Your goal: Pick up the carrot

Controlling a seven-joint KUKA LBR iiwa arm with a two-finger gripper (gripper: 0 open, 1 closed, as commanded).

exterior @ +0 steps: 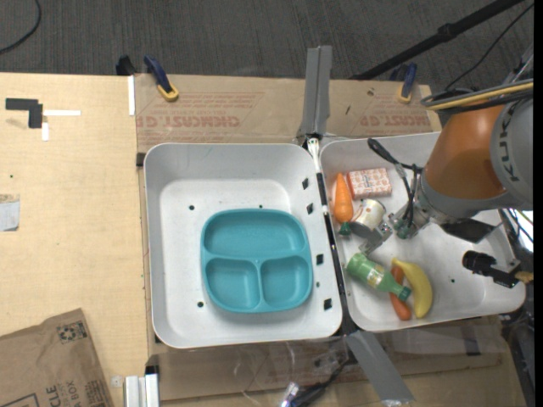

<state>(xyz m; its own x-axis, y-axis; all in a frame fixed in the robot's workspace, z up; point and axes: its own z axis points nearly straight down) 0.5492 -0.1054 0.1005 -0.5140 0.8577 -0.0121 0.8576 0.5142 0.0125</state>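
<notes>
Cardboard sheet (51, 363): printed brown board lies at the nearest left corner of the bench.

Left bin (170, 312): the shallow white bin holds a teal divided plate (256, 259), three compartments, sitting near its centre.

Second carrot-like piece (400, 306): a small orange item lies at the near edge of the right bin (458, 299), tucked against the banana; what it is cannot be told for certain.

Banana (417, 286): yellow, curved, lying just beside the green bottle's cap end.

Green bottle (377, 276): on its side, slanting from the bin's left wall toward the banana.

Gripper (379, 231): poised low over the middle of the right bin, just right of the carrot, beside a pale cup-like object (368, 214). Whether its fingers are parted or closed cannot be told; nothing is seen between them.

Arm (471, 155): grey with an orange band, reaching in from the right over the bin's far half.

Carrot (341, 197): orange, lying lengthwise along the right bin's left wall, near the divider between the bins, apart from the gripper.

Pink box (370, 181): patterned carton lying flat at the far side, just right of the carrot's top.

Far bench: brown printed cardboard (221, 113) behind both bins, held by a blue-and-yellow clamp (161, 79).
</notes>
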